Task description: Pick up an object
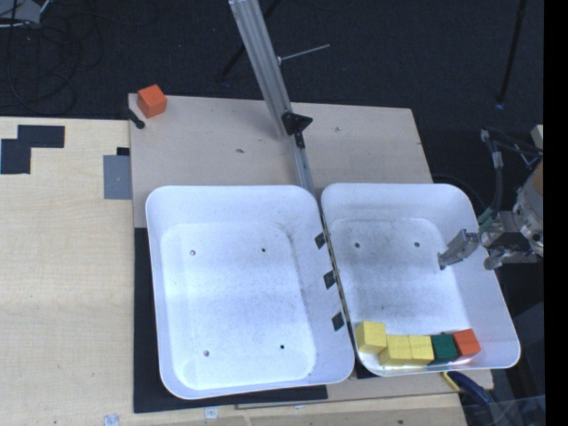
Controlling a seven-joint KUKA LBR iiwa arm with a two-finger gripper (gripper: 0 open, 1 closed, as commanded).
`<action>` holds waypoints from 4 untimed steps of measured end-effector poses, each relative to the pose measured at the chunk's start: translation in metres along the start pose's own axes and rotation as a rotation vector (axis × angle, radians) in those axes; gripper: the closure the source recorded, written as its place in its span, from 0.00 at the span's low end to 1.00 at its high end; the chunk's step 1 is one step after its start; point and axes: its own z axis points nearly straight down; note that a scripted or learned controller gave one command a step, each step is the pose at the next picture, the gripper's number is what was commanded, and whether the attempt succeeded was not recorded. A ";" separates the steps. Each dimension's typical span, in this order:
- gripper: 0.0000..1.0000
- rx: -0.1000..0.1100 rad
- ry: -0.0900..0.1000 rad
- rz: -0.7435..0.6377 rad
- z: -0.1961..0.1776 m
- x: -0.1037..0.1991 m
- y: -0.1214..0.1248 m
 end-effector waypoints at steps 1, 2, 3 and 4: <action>1.00 0.000 0.000 0.000 -0.010 -0.001 0.000; 1.00 -0.005 0.002 -0.015 -0.063 0.085 0.033; 1.00 -0.001 0.000 -0.012 -0.047 0.146 0.087; 1.00 0.002 -0.002 -0.014 -0.058 0.144 0.085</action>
